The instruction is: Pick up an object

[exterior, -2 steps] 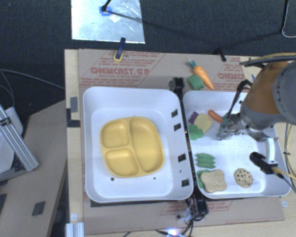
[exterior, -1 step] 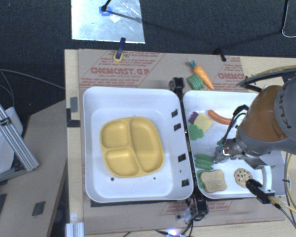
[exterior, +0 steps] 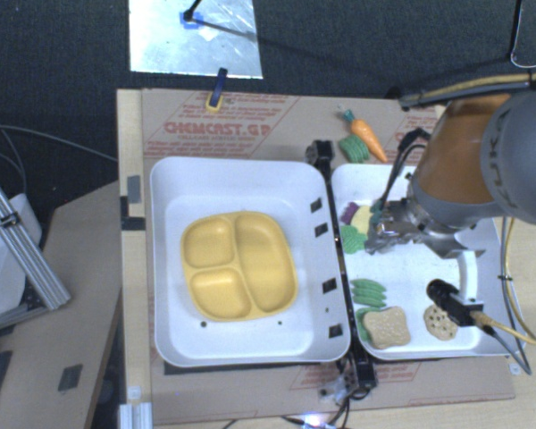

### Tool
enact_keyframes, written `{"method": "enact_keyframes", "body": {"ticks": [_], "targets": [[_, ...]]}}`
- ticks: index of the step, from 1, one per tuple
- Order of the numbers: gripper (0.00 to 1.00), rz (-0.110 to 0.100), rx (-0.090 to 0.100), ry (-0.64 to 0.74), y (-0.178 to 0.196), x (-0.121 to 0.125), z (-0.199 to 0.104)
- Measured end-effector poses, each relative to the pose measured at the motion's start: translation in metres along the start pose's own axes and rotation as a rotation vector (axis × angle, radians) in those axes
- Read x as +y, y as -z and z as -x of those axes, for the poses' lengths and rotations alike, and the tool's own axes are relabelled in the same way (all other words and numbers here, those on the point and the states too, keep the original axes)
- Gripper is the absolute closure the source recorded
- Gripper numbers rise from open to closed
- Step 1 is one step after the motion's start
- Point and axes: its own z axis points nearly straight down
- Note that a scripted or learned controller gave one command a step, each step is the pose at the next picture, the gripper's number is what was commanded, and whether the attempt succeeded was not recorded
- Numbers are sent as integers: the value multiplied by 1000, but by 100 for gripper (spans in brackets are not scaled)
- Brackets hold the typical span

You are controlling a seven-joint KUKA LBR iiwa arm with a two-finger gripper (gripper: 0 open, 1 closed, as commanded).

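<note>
The hand hangs low in the right bin, just beside a green piece; whether it is wide or narrow, I cannot tell.

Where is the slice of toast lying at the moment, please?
In the camera view, the slice of toast lies at the front of the right-hand bin, just below the green pea pod and left of the cookie.

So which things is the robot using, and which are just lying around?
For the job: gripper, right bin and its toys: bread slice, cookie, pea pods.
Just lying about: yellow plate in the left bin, carrot outside the bins, silver sheet.
</note>
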Motion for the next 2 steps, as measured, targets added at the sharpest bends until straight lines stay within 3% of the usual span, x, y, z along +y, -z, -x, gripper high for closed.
{"method": "enact_keyframes", "body": {"ticks": [1, 2], "targets": [[100, -7, 2, -1, 51, -43, -66], [100, -5, 1, -2, 99, -41, -111]]}}
